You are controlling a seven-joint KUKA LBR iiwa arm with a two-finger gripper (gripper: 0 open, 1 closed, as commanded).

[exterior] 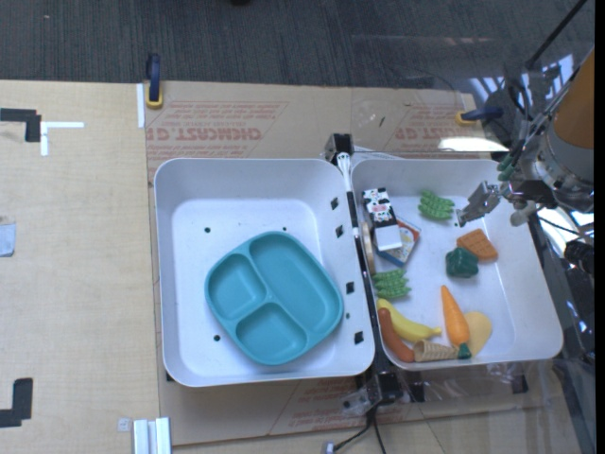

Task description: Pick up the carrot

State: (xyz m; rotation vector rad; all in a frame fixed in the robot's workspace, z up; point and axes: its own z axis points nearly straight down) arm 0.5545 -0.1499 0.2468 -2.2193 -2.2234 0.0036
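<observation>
left bin (pixel 180 253) holds a teal divided tray (pixel 274 296), lying flat. right bin (pixel 529 282) holds the toys: a milk carton (pixel 383 220) by the left wall, green peas (pixel 392 285) below it, a banana (pixel 408 324), a hot dog (pixel 395 343) and an ice cream cone (pixel 437 351) near the front. carrot (pixel 455 318) lies just right of the banana, tip away from the front wall, touching nothing gripping. a dark green piece (pixel 461 264) and an orange piece (pixel 477 245) sit further back. gripper (pixel 484 201) hangs over the bin's back right; whether it's spread or pinched, cannot tell.
</observation>
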